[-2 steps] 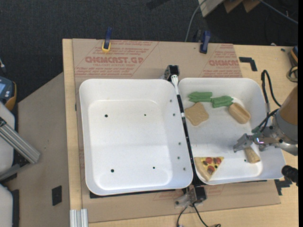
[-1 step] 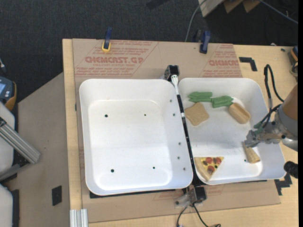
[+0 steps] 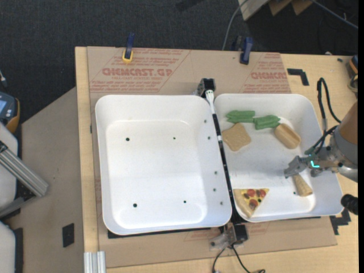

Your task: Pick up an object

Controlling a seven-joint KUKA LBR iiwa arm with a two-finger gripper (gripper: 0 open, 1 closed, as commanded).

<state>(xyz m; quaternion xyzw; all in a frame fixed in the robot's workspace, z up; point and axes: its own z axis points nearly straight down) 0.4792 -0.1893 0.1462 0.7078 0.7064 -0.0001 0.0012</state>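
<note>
Camera view, single frame. Right bin (image 3: 307,104) holds all the objects; left bin (image 3: 153,158) sits just beside it, the two meeting along the bench's middle.

Contents of right bin:
- two green pieces (image 3: 253,119) near the far edge, end to end
- tan toast-like slab (image 3: 236,136) against the left wall
- small bread roll (image 3: 287,136) right of the green pieces
- pizza slice (image 3: 251,198) in the near left corner
- tan wedge-shaped piece (image 3: 302,186) towards the near right corner

Gripper (image 3: 300,168) sits low over the right bin, reaching in from its right edge, directly beside the far end of the tan wedge. Judgement: the wedge is the likely pick target, since it is the nearest item and the tool is angled towards it. Objects lie scattered and apart, which should leave room for fingers around each.

Hard to read: finger state — dark metal blurs together, so I cannot tell whether they are apart or together, nor whether they touch the wedge. Arm body is cut off at the frame's right.
</note>
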